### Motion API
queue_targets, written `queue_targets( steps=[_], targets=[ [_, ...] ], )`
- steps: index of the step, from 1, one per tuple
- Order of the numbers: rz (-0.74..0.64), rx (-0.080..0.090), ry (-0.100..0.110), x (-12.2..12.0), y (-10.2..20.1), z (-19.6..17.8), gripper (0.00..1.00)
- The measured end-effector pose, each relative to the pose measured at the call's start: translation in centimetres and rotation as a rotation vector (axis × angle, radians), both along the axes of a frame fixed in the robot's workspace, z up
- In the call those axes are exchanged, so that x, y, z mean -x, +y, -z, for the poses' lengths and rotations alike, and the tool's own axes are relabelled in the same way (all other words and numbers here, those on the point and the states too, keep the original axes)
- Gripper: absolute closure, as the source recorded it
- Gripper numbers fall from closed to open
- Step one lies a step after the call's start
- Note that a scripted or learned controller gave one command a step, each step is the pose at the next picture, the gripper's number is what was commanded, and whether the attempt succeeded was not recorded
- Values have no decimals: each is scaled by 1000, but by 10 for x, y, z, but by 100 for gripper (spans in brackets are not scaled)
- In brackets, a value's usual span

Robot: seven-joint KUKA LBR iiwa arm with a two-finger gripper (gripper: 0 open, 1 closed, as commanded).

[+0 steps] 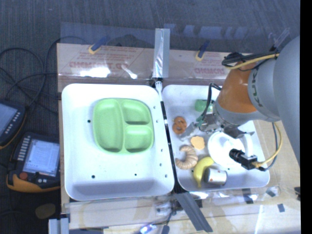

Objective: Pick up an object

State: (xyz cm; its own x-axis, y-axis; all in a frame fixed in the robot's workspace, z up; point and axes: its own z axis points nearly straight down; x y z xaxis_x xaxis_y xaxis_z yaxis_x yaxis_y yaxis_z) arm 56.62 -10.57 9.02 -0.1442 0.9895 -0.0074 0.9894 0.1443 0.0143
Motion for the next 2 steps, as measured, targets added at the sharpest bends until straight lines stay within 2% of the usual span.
queue_targets(
  steps=[1,2],
  targets=[
    [0,-4,-2,-1,1,-9,100],
    [108,-5,17,17,-2,-63,100]
  ],
)
